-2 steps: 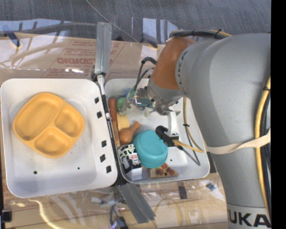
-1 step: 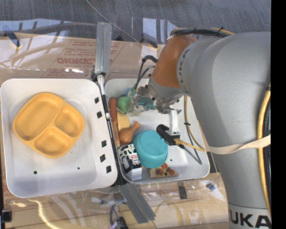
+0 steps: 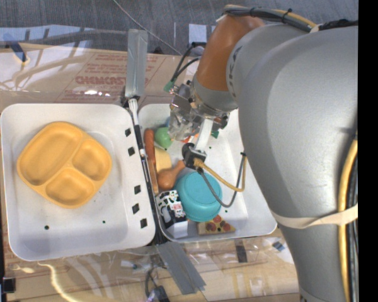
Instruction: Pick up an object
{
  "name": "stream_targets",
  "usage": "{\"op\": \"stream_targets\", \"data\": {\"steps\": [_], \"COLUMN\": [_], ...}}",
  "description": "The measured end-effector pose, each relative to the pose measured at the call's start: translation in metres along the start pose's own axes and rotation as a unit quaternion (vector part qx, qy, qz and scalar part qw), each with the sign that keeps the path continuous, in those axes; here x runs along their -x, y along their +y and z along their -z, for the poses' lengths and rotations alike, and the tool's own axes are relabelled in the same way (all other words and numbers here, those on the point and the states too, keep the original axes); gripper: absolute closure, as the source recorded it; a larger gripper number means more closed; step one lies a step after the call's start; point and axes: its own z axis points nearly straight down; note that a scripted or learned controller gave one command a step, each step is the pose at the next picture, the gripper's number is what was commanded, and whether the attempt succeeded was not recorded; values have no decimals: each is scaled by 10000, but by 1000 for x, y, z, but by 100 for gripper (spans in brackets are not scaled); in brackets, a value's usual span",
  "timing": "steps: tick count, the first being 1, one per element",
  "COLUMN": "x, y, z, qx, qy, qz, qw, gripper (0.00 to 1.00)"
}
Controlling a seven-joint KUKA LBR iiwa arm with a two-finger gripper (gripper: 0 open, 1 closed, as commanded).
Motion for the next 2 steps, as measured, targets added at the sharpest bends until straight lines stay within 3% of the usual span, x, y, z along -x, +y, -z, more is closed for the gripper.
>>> {"op": "stream_targets", "data": {"steps": [1, 2], "x": [51, -62], "y": [-37, -118], "z": [-2, -3], "qx": [-24, -31], "qy": [-13, -12], "qz": [282, -531], "qw": [9996, 9986], "gripper": [100, 100]}}
